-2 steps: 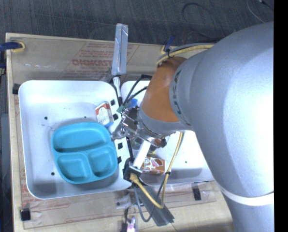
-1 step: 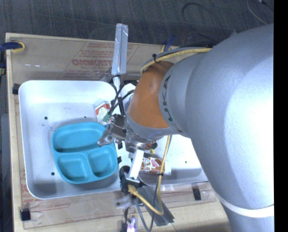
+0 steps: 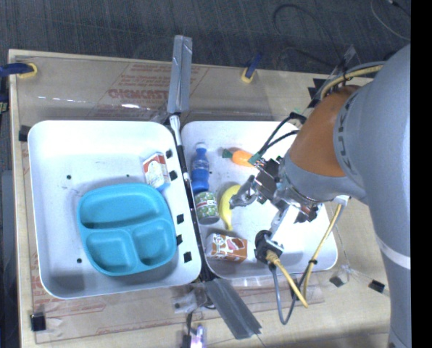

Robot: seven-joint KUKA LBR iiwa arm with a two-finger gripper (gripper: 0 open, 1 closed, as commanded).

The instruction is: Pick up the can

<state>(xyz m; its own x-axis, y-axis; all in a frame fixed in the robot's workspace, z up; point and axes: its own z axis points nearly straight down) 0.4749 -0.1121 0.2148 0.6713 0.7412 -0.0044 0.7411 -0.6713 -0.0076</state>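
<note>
The small green-labelled metal can point(image 3: 206, 206) lay in the right-hand shallow white bin point(image 3: 325, 256), close against the bin's left wall and about midway along it. Just beyond the can, toward the far end of that wall, lay a blue plastic bottle with a white cap point(image 3: 200, 167). Touching the can's right side was a yellow, rounded banana-like fruit point(image 3: 228, 202), and on the near side of the can lay a brown-and-white printed carton point(image 3: 227, 247), tipped on its side. Farther from the can, near the bin's far wall, sat a small orange carrot-shaped toy with a green tip point(image 3: 240, 156).

The tool point(image 3: 246, 193) hung just right of the can, above the yellow fruit — nothing showed between its prongs, and whether they were spread or pressed together could not be told from this slant. Behind it the grey arm with its orange band point(image 3: 325, 140) covered much of the bin to the can's right, with yellow cable point(image 3: 314, 256) looping down toward the near edge.

Left of the can, across the divider, the left-hand shallow white bin point(image 3: 49, 158) held a light-blue three-compartment plastic tray point(image 3: 127, 228) and a small red-and-white box point(image 3: 154, 170), the box lying near the wall it shared with the can's bin. Both bins rested on the pale wooden table point(image 3: 93, 85).
</note>
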